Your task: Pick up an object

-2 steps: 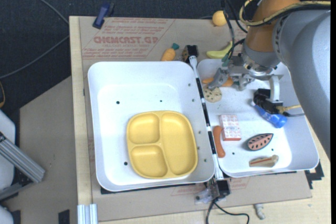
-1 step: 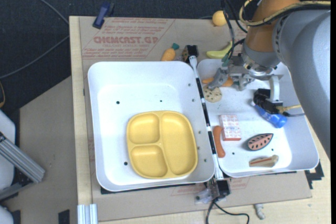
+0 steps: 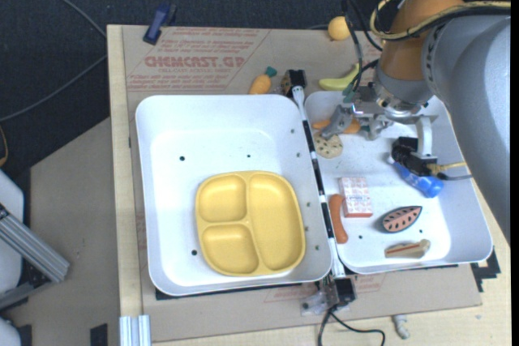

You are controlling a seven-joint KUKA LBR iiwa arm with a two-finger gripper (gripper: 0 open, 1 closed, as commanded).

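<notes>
On the far left you see the brown bench (image 3: pixel 122 174). A small blue clip (image 3: pixel 158 24) lies at its back corner, outside the bins.

Next comes the left bin (image 3: pixel 162 134). A yellow plate (image 3: pixel 250 221) with three sections lies flat in it, toward the front.

Just behind the place where the two bins meet, a little orange toy (image 3: pixel 261 83) sits on the bench. Farther back and to the right is a small orange ball (image 3: pixel 339 28). A yellow banana (image 3: pixel 336 83) rests at the back edge of the right bin (image 3: pixel 462 235).

The things you could pick up are all in the right bin. A round spotted cookie (image 3: pixel 328 146) lies by the left wall, near the back. A red sausage (image 3: pixel 337 219) lies along the same wall, nearer the front. Just beside it is a pink and white box (image 3: pixel 355 197). A brown leaf-shaped piece (image 3: pixel 401 219) is to the right of the box, and a tan stick (image 3: pixel 408 249) lies in front of it. A blue toy (image 3: pixel 422 178) sits toward the right side.

The claw (image 3: pixel 355 121) hangs low over the back left corner of this bin, just behind the cookie, with a small orange piece (image 3: pixel 323 124) beside it. You cannot tell if the claw is spread or pressed together, and you cannot see anything pinched in it. The grey arm (image 3: pixel 478 93) fills the right side.
</notes>
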